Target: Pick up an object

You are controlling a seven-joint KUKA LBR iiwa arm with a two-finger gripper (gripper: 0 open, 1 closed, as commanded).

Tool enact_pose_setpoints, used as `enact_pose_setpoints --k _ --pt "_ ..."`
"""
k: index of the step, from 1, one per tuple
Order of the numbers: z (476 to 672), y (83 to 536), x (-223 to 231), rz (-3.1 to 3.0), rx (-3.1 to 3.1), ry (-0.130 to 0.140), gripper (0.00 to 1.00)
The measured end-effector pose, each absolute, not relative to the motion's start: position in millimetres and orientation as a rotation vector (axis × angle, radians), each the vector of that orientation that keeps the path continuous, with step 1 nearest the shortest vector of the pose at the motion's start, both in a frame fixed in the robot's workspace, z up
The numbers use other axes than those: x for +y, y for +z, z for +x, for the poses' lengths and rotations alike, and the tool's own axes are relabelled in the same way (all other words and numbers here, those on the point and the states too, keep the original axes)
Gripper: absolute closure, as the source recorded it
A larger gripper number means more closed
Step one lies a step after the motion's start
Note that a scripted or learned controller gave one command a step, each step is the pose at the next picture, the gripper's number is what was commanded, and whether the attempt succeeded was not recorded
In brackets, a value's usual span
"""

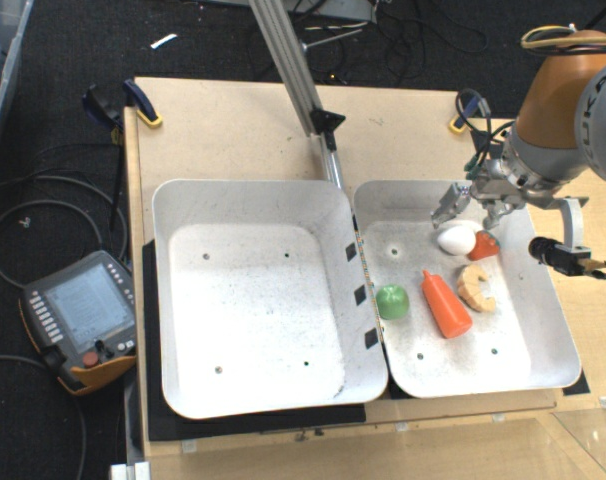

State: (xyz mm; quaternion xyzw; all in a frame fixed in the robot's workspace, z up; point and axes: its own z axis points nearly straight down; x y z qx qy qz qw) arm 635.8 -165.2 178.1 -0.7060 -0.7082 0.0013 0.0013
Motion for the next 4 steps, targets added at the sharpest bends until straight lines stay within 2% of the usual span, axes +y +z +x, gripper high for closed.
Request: enact_pose_setpoints --k 1,2,3,4 --pt "635.3 123.3 -175.1 -2.221 -2.217 0.006 0.0" --pt "634.7 93.3 -174.4 -2.22 -2.219 0.004 0.0" --pt "636.2 105.8 -174.4 -2.223 -2.223 -0.001 1.0" --pt "634.0 150.2 -169.9 -2.222 -2.226 -0.004 1.0"
